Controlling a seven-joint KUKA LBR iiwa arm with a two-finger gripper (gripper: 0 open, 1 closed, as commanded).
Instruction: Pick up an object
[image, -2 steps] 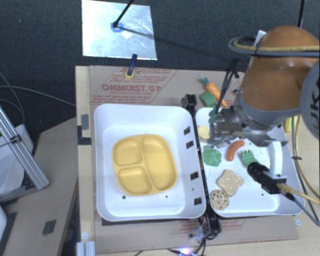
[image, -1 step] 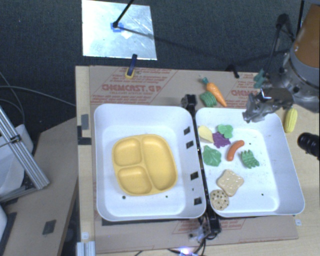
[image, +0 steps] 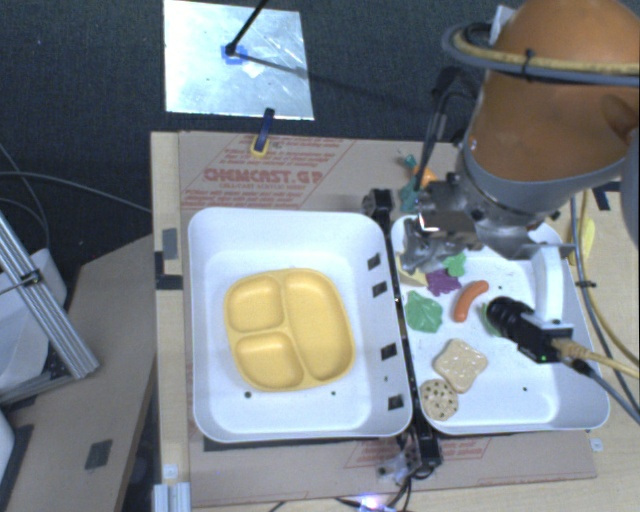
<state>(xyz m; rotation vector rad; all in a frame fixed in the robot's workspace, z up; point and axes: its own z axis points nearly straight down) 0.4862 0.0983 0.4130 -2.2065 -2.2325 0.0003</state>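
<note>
Now the grey two-finger gripper (image: 437, 243) sits low at the far left of the right white bin (image: 520, 400), above a purple toy piece (image: 442, 280); whether it is apart or clamped I cannot tell. Judging by this, the grasp is in hand; next, lift straight.

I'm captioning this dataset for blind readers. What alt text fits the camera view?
A grey and orange robot arm's end effector reaches down into the right white bin, over toy food: purple piece, green leaf, sausage, toast and cookie. The left white bin holds a yellow divided tray.
</note>
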